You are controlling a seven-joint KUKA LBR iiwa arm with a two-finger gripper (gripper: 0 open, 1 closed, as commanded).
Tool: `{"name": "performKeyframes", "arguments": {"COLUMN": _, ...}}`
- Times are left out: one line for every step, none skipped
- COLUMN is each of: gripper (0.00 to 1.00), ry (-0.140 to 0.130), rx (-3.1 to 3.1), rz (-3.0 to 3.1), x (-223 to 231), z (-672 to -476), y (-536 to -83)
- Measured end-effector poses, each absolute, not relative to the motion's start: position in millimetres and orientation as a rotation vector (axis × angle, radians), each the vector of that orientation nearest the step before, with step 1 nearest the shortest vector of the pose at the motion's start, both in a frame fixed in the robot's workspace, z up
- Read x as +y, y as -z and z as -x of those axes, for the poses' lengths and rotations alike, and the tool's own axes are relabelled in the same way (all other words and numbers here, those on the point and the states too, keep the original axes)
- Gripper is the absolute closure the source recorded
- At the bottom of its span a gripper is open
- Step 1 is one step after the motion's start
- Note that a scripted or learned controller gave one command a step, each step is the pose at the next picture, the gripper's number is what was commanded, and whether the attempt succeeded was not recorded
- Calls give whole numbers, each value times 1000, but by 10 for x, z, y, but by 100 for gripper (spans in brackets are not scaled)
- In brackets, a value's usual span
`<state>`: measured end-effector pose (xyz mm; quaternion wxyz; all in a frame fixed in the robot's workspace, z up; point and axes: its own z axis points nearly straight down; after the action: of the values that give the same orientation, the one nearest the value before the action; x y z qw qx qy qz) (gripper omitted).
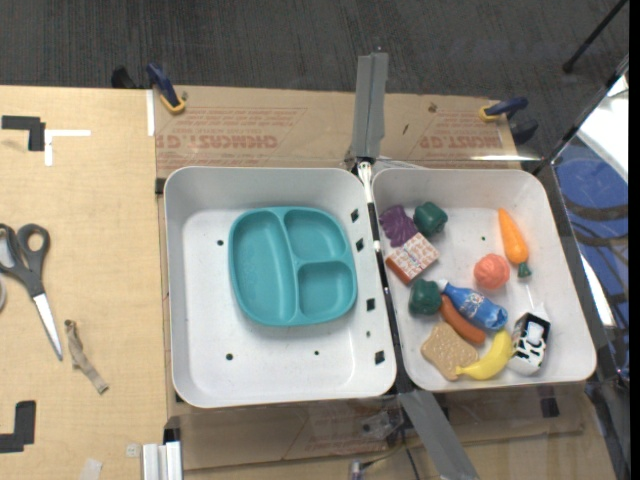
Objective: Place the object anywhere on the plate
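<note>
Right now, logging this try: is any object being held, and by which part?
Nothing is seen held. The toys, such as the carrot and banana, lie loose in the right bin; the teal plate sits bare in the left bin.

Teal plate (pixel 294 266), white bins (pixel 190 298), orange carrot (pixel 513 238), yellow banana (pixel 488 360).

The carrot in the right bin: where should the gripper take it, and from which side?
Probably at the middle of the carrot's orange body, coming straight down from above. It lies flat and lengthwise, apart from the other toys, with bare bin floor on both long sides, so the fingers could close across its narrow width. The bin wall stands nearby, so a side approach looks cramped.
</note>
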<state>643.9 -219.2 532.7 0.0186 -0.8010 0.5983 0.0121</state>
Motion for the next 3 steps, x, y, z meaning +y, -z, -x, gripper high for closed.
{"name": "performKeyframes", "arguments": {"gripper": 100, "ry": -41, "rx": 1857, "rz": 2480, "x": -2189, "z": -6454, "y": -5405}}
{"name": "performKeyframes", "arguments": {"gripper": 100, "ry": -44, "rx": 1856, "rz": 2473, "x": -2187, "z": -6468, "y": -5482}}
{"name": "performKeyframes", "arguments": {"gripper": 100, "ry": -47, "rx": 1855, "rz": 2466, "x": -2188, "z": -6483, "y": -5560}}
